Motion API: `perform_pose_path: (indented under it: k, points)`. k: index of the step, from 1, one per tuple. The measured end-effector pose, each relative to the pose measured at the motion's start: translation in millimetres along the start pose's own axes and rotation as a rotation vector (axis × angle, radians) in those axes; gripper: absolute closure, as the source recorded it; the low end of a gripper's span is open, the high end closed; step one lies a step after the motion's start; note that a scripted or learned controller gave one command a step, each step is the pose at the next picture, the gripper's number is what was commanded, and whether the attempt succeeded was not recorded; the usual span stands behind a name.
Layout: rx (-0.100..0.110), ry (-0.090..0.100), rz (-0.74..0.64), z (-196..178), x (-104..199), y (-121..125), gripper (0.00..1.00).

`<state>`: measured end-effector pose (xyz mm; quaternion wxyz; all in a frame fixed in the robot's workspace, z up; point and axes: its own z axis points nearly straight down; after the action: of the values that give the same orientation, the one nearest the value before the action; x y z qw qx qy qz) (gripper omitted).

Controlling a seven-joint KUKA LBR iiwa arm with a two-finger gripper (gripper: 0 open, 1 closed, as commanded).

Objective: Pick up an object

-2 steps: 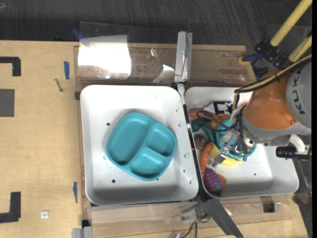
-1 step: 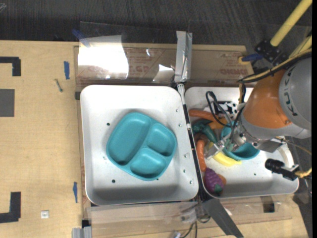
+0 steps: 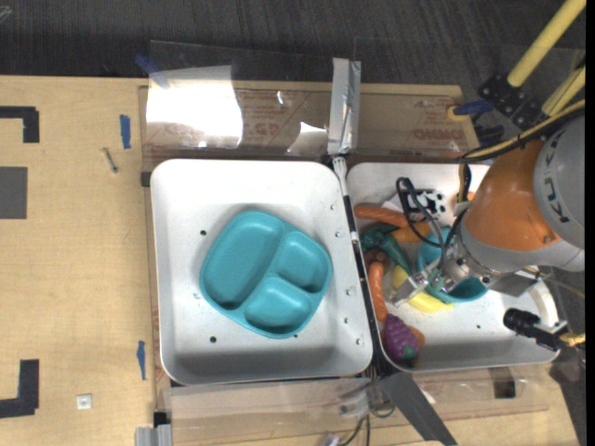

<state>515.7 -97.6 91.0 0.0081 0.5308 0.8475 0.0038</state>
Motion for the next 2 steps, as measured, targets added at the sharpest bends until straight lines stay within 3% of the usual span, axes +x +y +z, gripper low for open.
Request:
perform_pose_path:
  k: [1,2]
  points:
    - [0.0,0.0,0.017,0,0,-10,0.0]
    - [-0.009,-0.008,0.015,-13,-2,-7,1.0]
